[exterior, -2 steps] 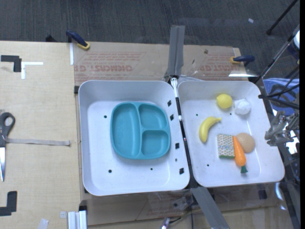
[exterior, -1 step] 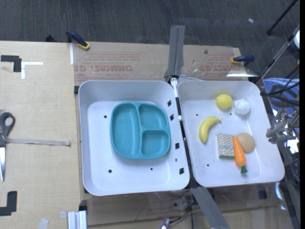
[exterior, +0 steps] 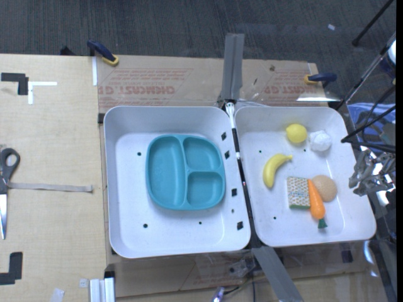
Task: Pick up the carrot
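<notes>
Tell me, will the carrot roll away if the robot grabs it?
Probably not far. The carrot is long and tapered, so it would likely curve rather than roll straight. It lies against the sponge and a tan round thing, which may block it. It looks like smooth, stiff plastic, so it could slip.

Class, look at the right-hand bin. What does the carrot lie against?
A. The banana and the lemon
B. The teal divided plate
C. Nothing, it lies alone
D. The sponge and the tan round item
D. The carrot lies between the sponge and the tan round item, touching both; the banana lies apart to its left.
</notes>
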Motion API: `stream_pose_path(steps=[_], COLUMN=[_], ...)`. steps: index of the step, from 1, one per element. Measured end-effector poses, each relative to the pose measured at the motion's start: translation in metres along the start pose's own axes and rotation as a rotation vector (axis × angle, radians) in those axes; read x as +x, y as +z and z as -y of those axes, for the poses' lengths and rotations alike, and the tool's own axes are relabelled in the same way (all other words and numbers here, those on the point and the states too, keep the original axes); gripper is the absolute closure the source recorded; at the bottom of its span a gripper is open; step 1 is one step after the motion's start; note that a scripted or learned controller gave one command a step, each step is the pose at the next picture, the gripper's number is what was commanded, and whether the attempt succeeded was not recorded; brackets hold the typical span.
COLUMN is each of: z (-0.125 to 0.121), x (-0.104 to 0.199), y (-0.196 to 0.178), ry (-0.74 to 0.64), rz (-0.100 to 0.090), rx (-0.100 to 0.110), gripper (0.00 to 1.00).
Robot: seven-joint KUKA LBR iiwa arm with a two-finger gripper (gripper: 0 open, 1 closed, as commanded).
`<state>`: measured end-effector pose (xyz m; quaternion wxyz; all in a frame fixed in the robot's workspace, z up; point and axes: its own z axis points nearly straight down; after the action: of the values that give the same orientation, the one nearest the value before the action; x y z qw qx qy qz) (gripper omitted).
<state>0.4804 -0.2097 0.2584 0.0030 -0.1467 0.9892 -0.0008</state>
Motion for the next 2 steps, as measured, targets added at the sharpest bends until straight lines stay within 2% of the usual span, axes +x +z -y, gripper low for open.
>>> stream_pose_path(steps=[2], z=[0.0013], x=[-0.0042], y=[-0.0194], ry=[0.005], rz=[0.010], rx=[0.004], gripper=[1.00])
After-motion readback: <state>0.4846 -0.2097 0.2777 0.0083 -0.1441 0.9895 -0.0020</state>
